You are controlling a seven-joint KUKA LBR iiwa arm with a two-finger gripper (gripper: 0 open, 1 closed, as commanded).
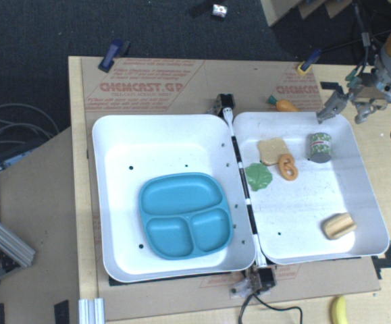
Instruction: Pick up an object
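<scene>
My tool [348, 106] hangs above the far right corner of the right white plastic bin [367, 181], its two grey fingers [330, 105] spread apart with nothing between them and touching nothing that I can see. One finger points down toward the bin's far rim, the other sits a little further right.

Just below and slightly left of my tool, inside the right bin, stands a small green-and-grey cylindrical can [320, 146], upright near the far wall. Further left of it lies a flat tan slice of toy bread [271, 150], with a small orange pretzel-like ring [288, 167] touching its near edge. Left again, close to the bin's left wall, lies a green leafy toy piece [257, 176]. Well below my tool, toward the near right corner of the bin, lies a tan block shaped like a short loaf [337, 225], apart from the rest.

Left of my tool, outside the bin on the brown printed cardboard sheet [148, 79] covering the bench [80, 201], lies a small orange object [284, 104], just beyond the bin's far rim.

Far to my tool's left, the left white plastic bin [114, 147] holds a blue plastic plate with three compartments [185, 214], lying flat toward that bin's near side.

A yellow object [339, 310] lies at the bench's near edge, well below my tool.
</scene>
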